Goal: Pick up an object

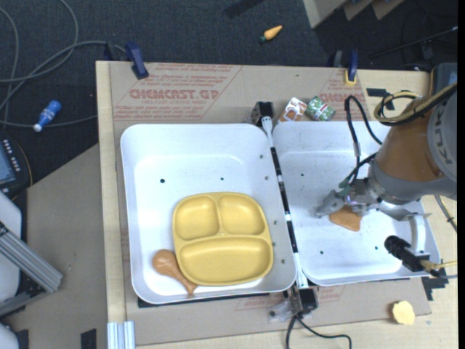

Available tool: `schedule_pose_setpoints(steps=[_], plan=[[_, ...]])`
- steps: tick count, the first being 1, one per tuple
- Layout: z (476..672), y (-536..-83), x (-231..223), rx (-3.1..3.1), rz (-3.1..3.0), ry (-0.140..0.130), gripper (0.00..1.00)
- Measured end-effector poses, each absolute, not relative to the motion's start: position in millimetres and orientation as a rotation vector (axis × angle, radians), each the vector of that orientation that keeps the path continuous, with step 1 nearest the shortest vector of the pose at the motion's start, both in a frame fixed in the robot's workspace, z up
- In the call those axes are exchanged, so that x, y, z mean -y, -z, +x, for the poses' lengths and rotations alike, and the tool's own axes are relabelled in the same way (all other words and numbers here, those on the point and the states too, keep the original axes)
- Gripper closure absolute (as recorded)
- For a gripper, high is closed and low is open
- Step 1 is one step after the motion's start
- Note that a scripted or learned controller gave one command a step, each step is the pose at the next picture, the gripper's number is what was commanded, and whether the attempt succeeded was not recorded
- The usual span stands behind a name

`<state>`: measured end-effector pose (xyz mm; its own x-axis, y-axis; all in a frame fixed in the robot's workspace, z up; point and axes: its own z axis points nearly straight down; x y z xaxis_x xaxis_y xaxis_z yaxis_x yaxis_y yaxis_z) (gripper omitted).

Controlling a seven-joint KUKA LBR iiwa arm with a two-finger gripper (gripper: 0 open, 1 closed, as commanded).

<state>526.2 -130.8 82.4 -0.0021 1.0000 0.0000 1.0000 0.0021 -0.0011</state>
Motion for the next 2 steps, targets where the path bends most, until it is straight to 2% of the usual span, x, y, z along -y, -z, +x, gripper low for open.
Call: schedule_pose_setpoints(steps=[1,2], plan=[[560.8,-120,186,2.225,-2.229,0.002,0.0],[569.3,-219,102,2.236,-2.217,0.012,0.0]])
